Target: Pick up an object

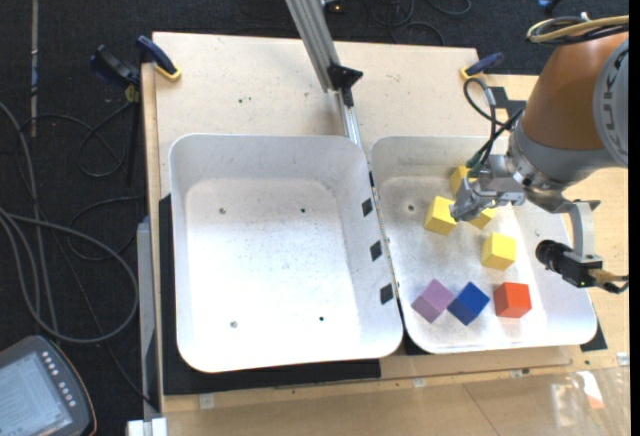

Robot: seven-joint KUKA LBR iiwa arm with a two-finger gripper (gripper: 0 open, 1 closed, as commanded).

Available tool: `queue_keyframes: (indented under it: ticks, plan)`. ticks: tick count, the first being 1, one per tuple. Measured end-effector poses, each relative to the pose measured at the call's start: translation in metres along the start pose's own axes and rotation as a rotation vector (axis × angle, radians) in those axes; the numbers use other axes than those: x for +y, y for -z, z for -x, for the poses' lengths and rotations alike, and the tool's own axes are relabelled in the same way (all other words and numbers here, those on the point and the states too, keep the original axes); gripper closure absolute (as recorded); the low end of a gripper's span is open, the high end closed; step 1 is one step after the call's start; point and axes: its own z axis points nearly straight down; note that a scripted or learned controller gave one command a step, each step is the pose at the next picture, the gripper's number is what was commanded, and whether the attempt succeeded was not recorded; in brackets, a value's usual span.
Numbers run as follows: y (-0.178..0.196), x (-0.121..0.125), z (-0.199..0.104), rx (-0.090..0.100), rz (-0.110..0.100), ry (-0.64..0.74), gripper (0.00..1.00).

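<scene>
Nearest, a purple block (433,301), a blue block (468,303) and a red block (512,299) line the right bin's (560,329) near edge. Farther in, the gripper (468,206) sits low among 3 yellow blocks, touching 1 yellow block (440,215); I cannot tell its opening.

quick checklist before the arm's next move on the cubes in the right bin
1. Gripper is over the right white bin: ok.
2. A target lies under it: ok, a yellow cube sits just beside the gripper and another yellow block is partly hidden under it.
3. A cube is seen between the jaws: cannot tell, the wrist covers them.
4. Neighbours stand apart from the target: ok for the third yellow cube, purple cube, blue cube and red-orange cube.
5. Purple and blue cubes are apart from each other: not ok, they touch.
</scene>
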Motion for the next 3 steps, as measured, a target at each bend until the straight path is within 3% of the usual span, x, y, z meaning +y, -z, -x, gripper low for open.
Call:
queue_keyframes:
  ticks: [1, 3]
  plan:
    - [0.005, 0.001, 0.000, 0.001, -0.006, -0.001, 1.00]
    - [0.016, 0.040, -0.082, 0.003, -0.005, 0.004, 1.00]
